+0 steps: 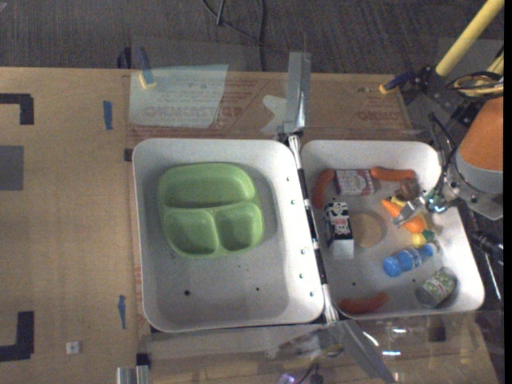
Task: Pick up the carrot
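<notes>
The carrot (416,225) is orange with a green tip and lies slantwise in the right part of the right bin (472,282). My gripper (410,207) reaches in from the right and hangs low right over the carrot's upper left part. A second bit of orange (390,207) shows just left of the gripper; whether it belongs to the same carrot is unclear. The grey wrist with its orange band (484,144) covers the bin's right rim. Contact between the gripper and the carrot cannot be made out.
Around the carrot in the right bin lie a blue bottle (408,259), a can (436,287), a tan disc (369,229), a milk carton (339,223), a sauce bottle (356,182) and three sausages (364,302). A green divided plate (210,208) sits in the left bin (152,294).
</notes>
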Motion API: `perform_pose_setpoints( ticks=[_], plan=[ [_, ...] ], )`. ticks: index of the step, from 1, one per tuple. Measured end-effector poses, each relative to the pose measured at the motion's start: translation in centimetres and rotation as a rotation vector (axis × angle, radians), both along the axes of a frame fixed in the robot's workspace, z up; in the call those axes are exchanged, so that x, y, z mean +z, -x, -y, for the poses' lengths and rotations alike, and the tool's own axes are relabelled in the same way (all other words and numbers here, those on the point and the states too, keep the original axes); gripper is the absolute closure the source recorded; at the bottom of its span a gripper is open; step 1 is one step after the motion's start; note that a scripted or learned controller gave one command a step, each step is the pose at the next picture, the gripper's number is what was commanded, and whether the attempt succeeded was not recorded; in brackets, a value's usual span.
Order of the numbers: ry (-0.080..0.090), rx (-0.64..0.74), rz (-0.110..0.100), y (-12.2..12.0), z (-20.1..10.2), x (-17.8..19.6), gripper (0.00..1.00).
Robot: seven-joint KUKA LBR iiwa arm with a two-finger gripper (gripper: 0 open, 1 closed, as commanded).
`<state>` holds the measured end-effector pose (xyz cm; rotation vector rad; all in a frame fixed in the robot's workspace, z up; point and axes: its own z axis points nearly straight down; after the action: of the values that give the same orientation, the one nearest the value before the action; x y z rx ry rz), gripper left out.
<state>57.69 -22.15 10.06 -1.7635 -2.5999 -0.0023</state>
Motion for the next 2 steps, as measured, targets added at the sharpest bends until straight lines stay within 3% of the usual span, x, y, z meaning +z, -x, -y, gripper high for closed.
perform_pose_setpoints(
  ticks=[1, 2],
  plan=[
    [0.002, -0.381, -0.004, -5.9, -3.6, 5.6, 1.00],
    [0.004, -0.573, -0.014, -8.8, -1.5, 2.7, 1.00]
  ],
)
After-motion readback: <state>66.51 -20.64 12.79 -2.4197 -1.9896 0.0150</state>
